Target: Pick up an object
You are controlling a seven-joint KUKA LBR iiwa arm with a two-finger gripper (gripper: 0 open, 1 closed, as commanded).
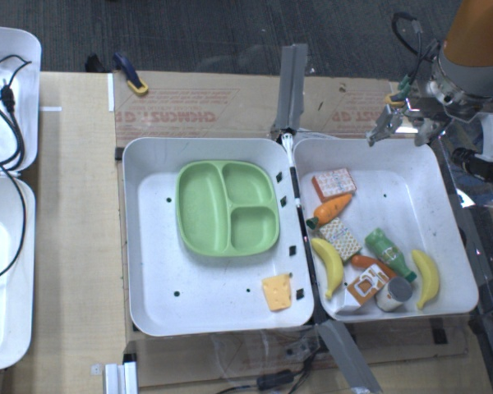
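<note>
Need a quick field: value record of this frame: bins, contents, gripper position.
left bin: green divided plate, cheese wedge
right bin: two bananas, carrot, green bottle, patterned box, checkered block, orange-white box, can
gripper: above the right bin's far rim, nothing seen between its fingers
arm: grey with orange band, reaching in from the right
pick: not yet done
</note>
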